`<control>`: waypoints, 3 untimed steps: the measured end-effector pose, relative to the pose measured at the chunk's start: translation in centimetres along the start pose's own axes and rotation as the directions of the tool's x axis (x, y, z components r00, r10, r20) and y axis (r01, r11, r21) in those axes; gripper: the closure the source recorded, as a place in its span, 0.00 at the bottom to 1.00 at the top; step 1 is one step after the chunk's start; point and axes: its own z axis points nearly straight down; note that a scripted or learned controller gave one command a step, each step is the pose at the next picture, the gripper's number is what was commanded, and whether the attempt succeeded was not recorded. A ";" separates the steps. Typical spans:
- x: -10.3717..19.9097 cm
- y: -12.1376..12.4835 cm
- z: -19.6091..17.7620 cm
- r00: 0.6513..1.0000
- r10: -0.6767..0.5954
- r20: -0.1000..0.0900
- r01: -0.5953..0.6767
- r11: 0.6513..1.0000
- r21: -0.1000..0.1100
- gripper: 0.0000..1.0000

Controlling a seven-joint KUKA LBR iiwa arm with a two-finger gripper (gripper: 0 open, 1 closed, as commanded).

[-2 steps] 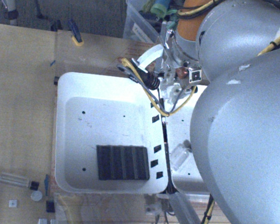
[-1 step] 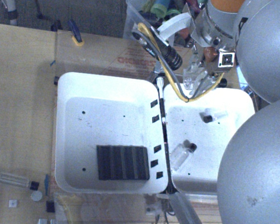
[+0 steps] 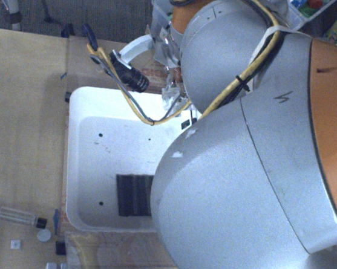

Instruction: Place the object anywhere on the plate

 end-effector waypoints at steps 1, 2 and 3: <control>1.1 -3.4 -14.6 0.999 -0.036 -0.003 0.036 0.999 0.000 1.00; 2.2 -3.2 -14.6 0.999 0.051 -0.003 -0.051 0.999 0.000 1.00; -0.5 -3.8 -12.2 0.999 0.053 0.001 -0.053 0.999 0.001 1.00</control>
